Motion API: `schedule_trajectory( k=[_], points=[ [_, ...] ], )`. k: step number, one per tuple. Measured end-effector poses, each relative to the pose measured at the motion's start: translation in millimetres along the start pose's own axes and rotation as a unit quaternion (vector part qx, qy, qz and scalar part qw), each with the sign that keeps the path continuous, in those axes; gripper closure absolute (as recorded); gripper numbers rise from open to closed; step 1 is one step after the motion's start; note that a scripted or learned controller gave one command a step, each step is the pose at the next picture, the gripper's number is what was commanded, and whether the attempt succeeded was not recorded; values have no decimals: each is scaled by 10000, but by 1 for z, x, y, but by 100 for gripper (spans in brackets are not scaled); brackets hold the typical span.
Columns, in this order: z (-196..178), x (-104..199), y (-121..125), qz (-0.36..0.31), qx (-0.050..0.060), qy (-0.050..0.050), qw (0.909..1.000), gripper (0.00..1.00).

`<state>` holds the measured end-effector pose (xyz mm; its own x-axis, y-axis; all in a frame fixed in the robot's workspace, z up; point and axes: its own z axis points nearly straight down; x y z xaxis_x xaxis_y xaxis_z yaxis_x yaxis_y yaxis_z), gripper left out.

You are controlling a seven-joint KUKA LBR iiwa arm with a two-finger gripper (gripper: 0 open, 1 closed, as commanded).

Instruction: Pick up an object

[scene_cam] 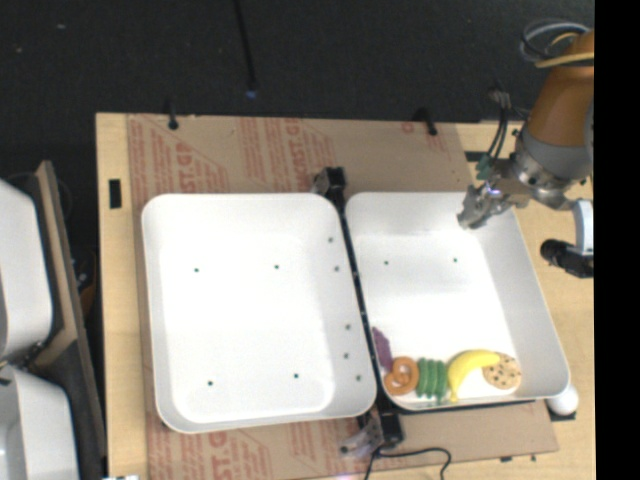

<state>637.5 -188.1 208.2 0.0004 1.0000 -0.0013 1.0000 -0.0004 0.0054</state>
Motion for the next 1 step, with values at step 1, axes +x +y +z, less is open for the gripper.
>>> schedule_trajectory(
  k=[1],
  points=[
    [-13, 56, -8, -20, 14, 10, 10000, 100]
  ],
)
